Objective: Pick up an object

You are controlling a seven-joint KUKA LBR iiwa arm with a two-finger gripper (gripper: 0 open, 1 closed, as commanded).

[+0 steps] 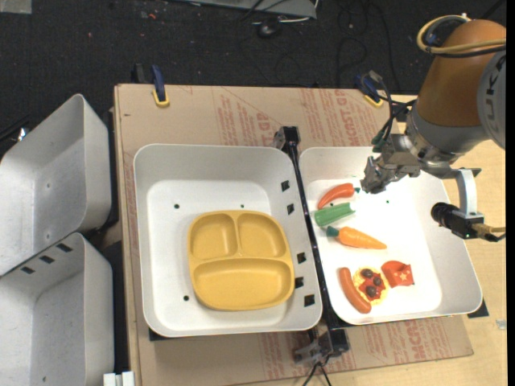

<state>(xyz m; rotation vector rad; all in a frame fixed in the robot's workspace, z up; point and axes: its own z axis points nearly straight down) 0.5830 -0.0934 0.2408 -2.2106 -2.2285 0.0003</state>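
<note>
In the right bin (pixel 451 284) lie several toy foods: a red chili pepper (pixel 336 192), a green vegetable piece (pixel 333 213), an orange carrot (pixel 360 237), a sausage (pixel 352 289), a pizza slice (pixel 371 281) and a red piece (pixel 397 273). My gripper (pixel 375 180) hangs over the bin's back part, just right of the chili pepper and above the bin floor. Nothing shows between its fingers.
The left bin (pixel 161 183) holds a yellow divided plate (pixel 240 259). A black divider (pixel 296 195) runs between the two bins. Two spare white bins (pixel 48 215) stand off the bench at left. Clamps (pixel 161 95) sit on the board's back edge.
</note>
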